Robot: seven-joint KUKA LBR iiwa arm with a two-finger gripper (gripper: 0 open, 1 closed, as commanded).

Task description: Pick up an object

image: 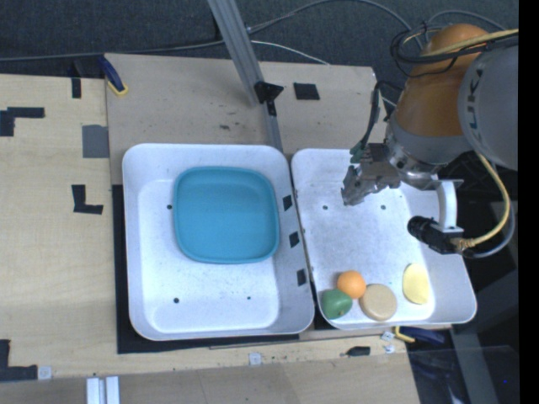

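Camera view, looking down at a slant: your gripper hangs over the far-left part of the right bin, above bare white floor, with the arm reaching in from the right. You cannot tell from here whether it is released or clenched; nothing shows beneath it that it could be grasping. The things to pick sit well apart from it, huddled along the near edge of that same bin: a green piece at the near-left corner, an orange ball touching it just behind, a tan round piece to their right, and a yellow piece further right by the bin wall. The left bin carries a blue square plate. Reckon the step as approach, with no target yet engaged. Your next move calls for travel toward the near edge, then a descent on one item. The yellow piece stands a little clear of the cluster, so it looks the cleaner choice. It is the one oblong thing, its long axis running roughly near to far, tilted slightly; you would set the closing direction across that axis. The others look round, so heading matters little.
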